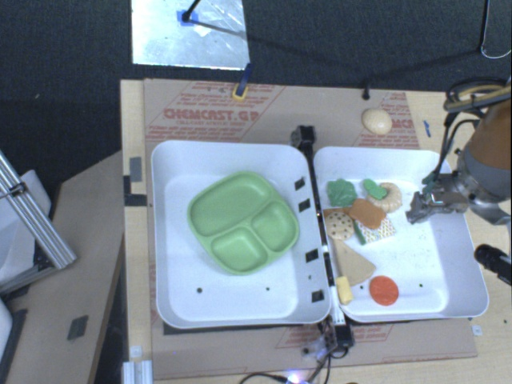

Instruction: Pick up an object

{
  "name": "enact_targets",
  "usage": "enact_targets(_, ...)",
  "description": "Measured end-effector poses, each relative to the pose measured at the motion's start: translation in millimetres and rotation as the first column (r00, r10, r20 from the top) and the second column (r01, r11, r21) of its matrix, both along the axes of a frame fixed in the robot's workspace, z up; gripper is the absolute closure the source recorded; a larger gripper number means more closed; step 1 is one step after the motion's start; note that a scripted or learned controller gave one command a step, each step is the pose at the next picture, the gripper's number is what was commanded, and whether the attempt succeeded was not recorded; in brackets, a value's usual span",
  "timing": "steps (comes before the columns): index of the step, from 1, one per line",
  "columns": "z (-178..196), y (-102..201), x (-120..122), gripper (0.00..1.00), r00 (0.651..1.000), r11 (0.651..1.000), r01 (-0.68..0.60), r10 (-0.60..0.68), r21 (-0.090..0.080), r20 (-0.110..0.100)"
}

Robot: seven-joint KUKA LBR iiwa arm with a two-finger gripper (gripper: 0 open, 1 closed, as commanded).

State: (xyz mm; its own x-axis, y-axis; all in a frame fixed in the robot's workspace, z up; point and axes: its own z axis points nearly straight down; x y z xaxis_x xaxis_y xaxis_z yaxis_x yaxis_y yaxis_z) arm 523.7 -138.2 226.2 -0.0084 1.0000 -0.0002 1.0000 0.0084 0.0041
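Two bins side by side on the bench

The left bin (pixel 172 294) holds a divided plate (pixel 242 222). The right bin (pixel 448 294) holds toy food (pixel 364 214) clustered at its left side, with the gripper (pixel 422 206) over its right part.

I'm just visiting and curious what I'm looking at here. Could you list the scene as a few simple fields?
left bin: holds a green divided plate
right bin: holds a pile of toy food, with an orange disc near the front
gripper: over the right bin's right side, beside the pile, nothing seen between its fingers
outside the bins: a beige egg-like thing on the bench
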Motion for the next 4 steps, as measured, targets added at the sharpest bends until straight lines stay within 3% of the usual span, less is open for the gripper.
enact_targets(1, -2.8, 46.8, 14.4, 1.0, 1.0, 1.0, -0.001, 0.001, 0.001, -0.001)
enact_targets(2, 8.7, 94.5, 40.9, 1.0, 1.0, 1.0, -0.001, 0.001, 0.001, 0.0)
enact_targets(4, -9.0, 188.0, 91.5, 1.0, 1.0, 1.0, -0.002, 0.002, 0.002, -0.001)
